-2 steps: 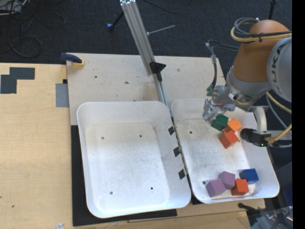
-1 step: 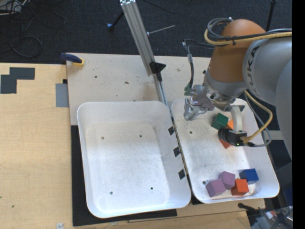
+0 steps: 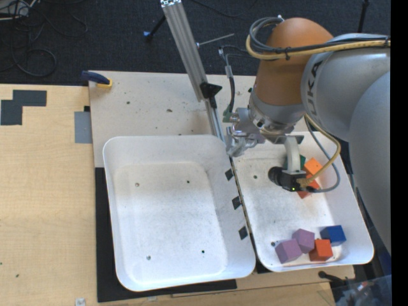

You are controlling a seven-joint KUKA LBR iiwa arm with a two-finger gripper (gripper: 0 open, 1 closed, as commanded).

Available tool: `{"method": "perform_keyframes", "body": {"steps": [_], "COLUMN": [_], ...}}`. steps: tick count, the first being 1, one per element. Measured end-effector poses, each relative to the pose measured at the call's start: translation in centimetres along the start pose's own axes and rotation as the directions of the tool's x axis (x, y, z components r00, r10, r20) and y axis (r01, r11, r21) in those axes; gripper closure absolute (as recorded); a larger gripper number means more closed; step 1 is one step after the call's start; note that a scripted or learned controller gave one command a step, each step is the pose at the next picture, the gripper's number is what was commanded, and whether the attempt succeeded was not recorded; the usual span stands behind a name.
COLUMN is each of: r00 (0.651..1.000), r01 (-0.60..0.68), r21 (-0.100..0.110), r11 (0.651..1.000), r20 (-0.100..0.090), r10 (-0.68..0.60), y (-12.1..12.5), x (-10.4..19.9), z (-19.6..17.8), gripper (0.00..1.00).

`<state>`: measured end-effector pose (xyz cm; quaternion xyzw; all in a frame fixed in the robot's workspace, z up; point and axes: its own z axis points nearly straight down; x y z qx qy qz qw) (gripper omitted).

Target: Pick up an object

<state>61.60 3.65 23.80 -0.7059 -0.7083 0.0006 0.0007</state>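
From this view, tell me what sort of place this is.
Probably a robotics lab: a grey arm at two white bins, coloured blocks in the right one, loose cables behind.

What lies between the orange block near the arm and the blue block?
Only bare floor of the right bin separates the orange block from the blue block, in the camera view.

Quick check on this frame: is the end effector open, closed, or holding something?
End effector: cannot be told from this view; it is at the far left corner of the right bin.
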Motion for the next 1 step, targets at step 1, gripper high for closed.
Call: {"method": "perform_keyframes", "body": {"steps": [1], "r00": [1.000], "r01": [0.001], "r21": [0.001], "r11": [1.000], "r20": [-0.002], "r10": [-0.001], "y": [-0.05], "x": [5.99], "z": [-0.20], "gripper": [1.00]}}
